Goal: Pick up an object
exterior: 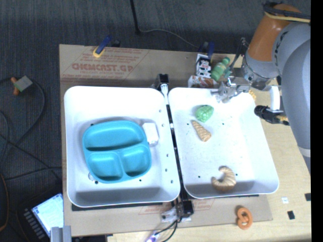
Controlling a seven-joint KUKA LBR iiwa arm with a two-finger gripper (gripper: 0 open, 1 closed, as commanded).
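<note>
The right bin (262,150) holds three loose things. A crumpled green object (204,113) lies near its far side, and a tan ridged cone-shaped piece (202,130) sits just in front of it. A brown croissant-shaped object (224,179) rests by the near rim. My gripper (226,91) hangs over the far rim of this bin, to the right of and beyond the green object, apart from it. Nothing shows in its grasp.
The left bin (75,105) carries a blue divided tray (117,150) with a small white block (150,133) at its right edge. A small printed box (202,70) and a green item (219,70) sit on the bench behind the right bin. An orange ring (244,217) lies in front.
</note>
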